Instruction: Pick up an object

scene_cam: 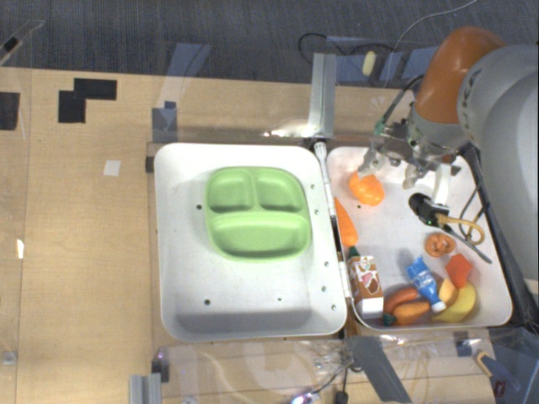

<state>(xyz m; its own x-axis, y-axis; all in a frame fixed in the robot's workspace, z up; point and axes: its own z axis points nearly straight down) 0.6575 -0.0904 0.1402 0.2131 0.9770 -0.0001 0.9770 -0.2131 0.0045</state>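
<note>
An orange toy fruit [367,188] lies near the far left corner of the right bin [505,310]. The end effector [394,163] hangs just above, fingers spread, one fingertip [370,162] beside it, nothing gripped. A green divided tray [257,211] sits in the left bin [181,293].

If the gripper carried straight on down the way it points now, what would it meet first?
Probably the bare white floor of the right bin. The gripper points down over the bin's upper part, with the orange round object just to its left in the image. Depth is unclear, so one finger might clip that object first.
</note>
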